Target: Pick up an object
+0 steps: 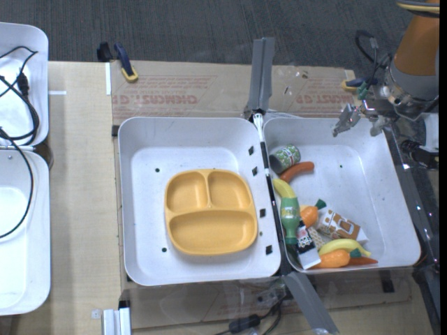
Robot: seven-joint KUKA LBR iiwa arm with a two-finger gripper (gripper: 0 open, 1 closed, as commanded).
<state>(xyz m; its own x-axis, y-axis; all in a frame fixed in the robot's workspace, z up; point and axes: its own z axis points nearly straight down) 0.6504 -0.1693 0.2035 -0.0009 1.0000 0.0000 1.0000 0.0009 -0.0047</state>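
Note:
The right bin (377, 187) holds a heap of toy food along its left and front sides. There is a green can (285, 157), a red sausage (297, 170), a yellow banana (282, 187), a green bottle (290, 218), an orange fruit (309, 215), a brown-and-white box (341, 225), a second banana (343, 245) and an orange carrot (334, 259). My gripper (360, 125) hangs over the bin's back right corner, well apart from the food. Its two fingers stand apart with nothing between them.
A yellow divided plate (209, 211) lies in the middle of the left bin (140, 187). A grey post (261, 75) rises behind the wall shared by the bins. A blue-and-yellow clamp (123, 61) sits on the bench at the back left.

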